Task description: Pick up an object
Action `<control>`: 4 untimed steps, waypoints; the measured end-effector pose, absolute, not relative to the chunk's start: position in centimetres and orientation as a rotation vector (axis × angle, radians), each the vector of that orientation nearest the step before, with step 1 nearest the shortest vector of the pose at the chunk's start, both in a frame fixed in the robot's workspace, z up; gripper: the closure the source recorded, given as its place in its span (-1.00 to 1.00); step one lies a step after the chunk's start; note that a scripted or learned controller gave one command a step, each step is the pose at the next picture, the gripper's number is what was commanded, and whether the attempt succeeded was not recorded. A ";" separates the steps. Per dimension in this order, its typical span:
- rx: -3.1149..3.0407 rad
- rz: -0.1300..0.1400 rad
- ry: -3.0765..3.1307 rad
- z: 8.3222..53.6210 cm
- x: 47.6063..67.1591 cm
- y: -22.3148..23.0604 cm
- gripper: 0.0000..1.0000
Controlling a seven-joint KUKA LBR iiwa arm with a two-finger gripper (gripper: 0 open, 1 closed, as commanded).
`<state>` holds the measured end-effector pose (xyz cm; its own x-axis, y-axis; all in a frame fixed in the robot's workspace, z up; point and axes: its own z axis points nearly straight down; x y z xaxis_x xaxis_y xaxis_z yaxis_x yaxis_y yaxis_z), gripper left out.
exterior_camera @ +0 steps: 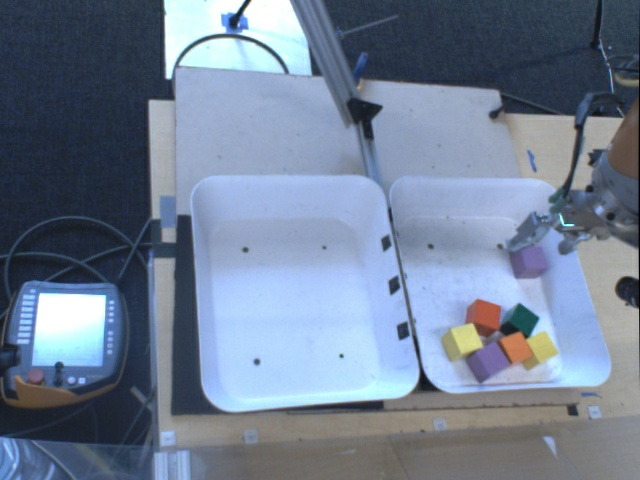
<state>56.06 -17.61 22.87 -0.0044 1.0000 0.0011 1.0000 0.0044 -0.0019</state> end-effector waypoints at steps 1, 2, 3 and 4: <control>-2.217 -0.002 -2.228 23.1 56.1 -17.6 -1.00; -2.218 0.002 -2.223 18.6 56.7 -18.2 -1.00; -2.216 0.001 -2.224 14.2 57.1 -17.6 -1.00; -2.227 -0.021 -2.240 11.5 57.8 -17.6 -1.00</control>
